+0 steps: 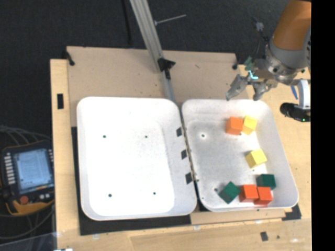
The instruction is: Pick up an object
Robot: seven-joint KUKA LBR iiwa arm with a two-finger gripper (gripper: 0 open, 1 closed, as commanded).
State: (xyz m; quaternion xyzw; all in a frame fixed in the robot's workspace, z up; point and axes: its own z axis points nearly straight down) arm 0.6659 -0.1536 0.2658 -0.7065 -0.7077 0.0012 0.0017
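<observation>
Orange, yellow and green blocks [235, 125] sit in your right bin [209, 156]. Your tool [245, 92] hovers above its far rim, fingers spread apart, holding nothing.

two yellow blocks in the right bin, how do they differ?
The upper yellow block touches an orange block; the lower yellow block stands alone. The upper one lies nearer the gripper; the lower one sits mid-bin. Both look like similar-sized cubes.

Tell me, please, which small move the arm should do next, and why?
Probably lower toward the orange block. The gripper hangs open over the right bin's far rim, holding nothing, and this block, touching a yellow block, lies nearest to it.
</observation>
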